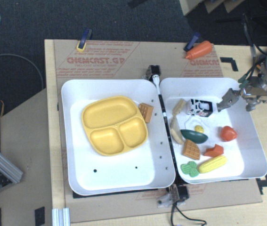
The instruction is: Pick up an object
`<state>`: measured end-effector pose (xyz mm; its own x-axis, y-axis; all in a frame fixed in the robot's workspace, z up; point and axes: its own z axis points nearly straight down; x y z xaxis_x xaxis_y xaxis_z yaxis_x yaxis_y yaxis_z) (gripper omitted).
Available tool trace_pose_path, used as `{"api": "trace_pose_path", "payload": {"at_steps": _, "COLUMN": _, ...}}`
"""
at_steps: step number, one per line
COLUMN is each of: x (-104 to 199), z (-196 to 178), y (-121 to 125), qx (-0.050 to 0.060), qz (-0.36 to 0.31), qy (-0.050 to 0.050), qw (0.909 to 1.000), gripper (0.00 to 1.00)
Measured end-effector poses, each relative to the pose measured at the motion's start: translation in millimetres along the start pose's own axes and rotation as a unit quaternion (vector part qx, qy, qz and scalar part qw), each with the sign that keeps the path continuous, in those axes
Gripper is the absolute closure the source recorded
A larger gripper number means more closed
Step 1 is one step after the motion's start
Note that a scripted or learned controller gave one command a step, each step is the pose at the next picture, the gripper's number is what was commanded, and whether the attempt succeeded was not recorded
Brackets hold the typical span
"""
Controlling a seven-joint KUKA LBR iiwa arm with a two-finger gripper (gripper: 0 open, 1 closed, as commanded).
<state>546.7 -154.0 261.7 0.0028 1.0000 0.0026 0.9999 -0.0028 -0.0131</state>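
On the counter (pixel 58 126), the left bin (pixel 76 173) holds a yellow divided plate (pixel 114 125) set toward its far side. A small waffle piece (pixel 146 111) leans at the plate's right edge, close to the wall where the two bins meet.

The right bin (pixel 251 164) carries the toy food. Along its left side lie a pale banana (pixel 175 128) and, just beyond it, a cream-colored piece (pixel 178 107). To the right of that, near the far wall, sits a black-and-white card (pixel 201 107). In the middle lies a fried egg (pixel 196 127), with a dark green vegetable (pixel 194 136) across its near edge. Nearer still are a second waffle (pixel 191 150), a green broccoli piece (pixel 189 168) and a yellow corn cob (pixel 212 164). A red wedge (pixel 214 150) sits just beyond the corn, and a red tomato (pixel 228 133) rests farther right, apart from the others.

The tool (pixel 239 99) hangs over the far right corner of the right bin, above the tomato and to the right of the card. Its two fingers stand spread apart, with nothing between them and touching none of the food.
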Motion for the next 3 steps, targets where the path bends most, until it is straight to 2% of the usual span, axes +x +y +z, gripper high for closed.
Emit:
{"api": "trace_pose_path", "payload": {"at_steps": 1, "x": 0, "z": -7, "y": 2, "qx": -0.006, "qz": -0.001, "qy": -0.001, "qw": 1.0, "gripper": 0.0}}
{"api": "trace_pose_path", "payload": {"at_steps": 3, "x": -3, "z": 115, "y": -7, "qx": -0.003, "qz": -0.001, "qy": 0.0, "qw": 1.0, "gripper": 0.0}}
